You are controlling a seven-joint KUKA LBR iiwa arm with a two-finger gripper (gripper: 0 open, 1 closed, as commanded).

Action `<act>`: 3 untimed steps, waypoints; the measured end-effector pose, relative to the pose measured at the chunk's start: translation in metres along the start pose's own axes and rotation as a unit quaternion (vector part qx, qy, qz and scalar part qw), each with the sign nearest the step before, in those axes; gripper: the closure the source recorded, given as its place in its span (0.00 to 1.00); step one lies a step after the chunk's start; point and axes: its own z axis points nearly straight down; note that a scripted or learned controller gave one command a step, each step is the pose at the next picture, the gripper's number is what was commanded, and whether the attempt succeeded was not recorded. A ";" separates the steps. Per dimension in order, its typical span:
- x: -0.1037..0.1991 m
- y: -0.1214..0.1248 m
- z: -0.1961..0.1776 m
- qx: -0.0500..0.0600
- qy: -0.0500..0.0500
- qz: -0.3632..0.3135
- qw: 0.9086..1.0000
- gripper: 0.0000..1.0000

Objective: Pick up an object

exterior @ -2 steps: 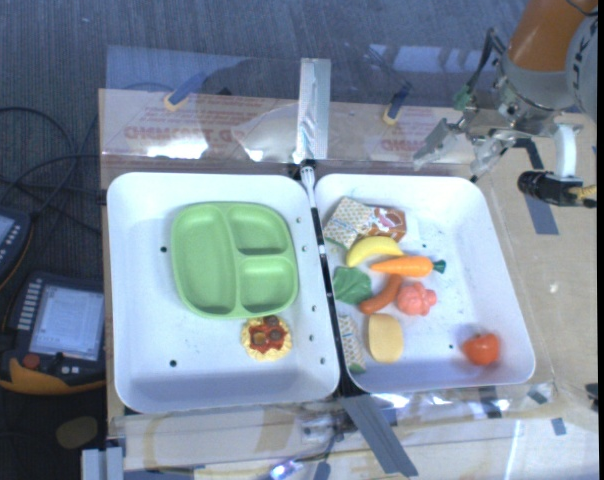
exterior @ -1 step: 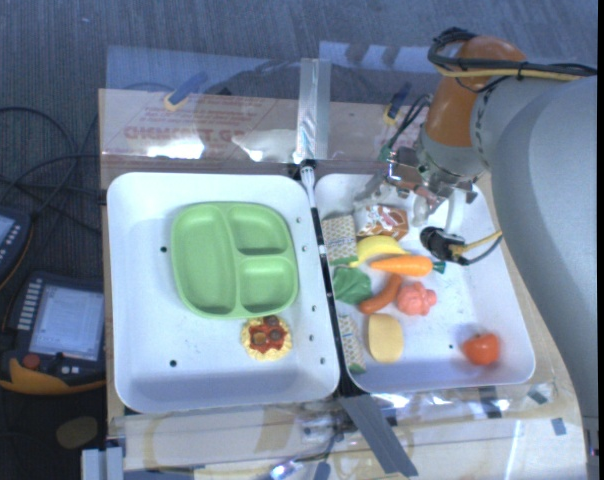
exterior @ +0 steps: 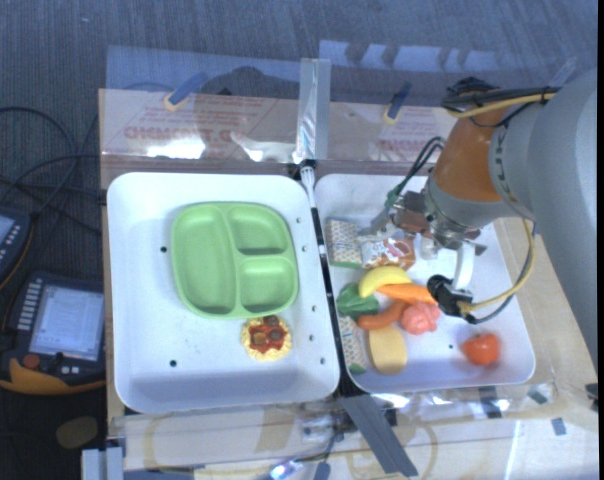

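The right bin (exterior: 502,368) holds a heap of toy food. In it are a yellow banana (exterior: 382,280), an orange carrot (exterior: 410,293), a green pepper (exterior: 352,301), a red-brown sausage (exterior: 380,317), a pink piece (exterior: 420,318), a pale yellow block (exterior: 387,351) and a red tomato (exterior: 481,348). A crinkly snack packet (exterior: 387,251) lies at the back of the heap. My gripper (exterior: 414,223) hangs low over that packet, just behind the banana, under the orange wrist band (exterior: 467,163).
The left bin (exterior: 142,368) carries a green divided plate (exterior: 234,258) and a small toy pizza (exterior: 266,336) near its front. A raised rim (exterior: 317,268) divides the two bins. A black cable (exterior: 482,303) loops from the wrist over the right bin.
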 end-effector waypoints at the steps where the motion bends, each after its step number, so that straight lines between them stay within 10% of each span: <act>1: -0.010 -0.035 -0.002 -0.004 0.000 0.021 1.000 0.00; 2: -0.027 -0.017 -0.029 0.029 0.003 -0.145 0.989 0.00; 3: -0.036 -0.029 -0.008 0.010 0.005 -0.143 0.990 0.00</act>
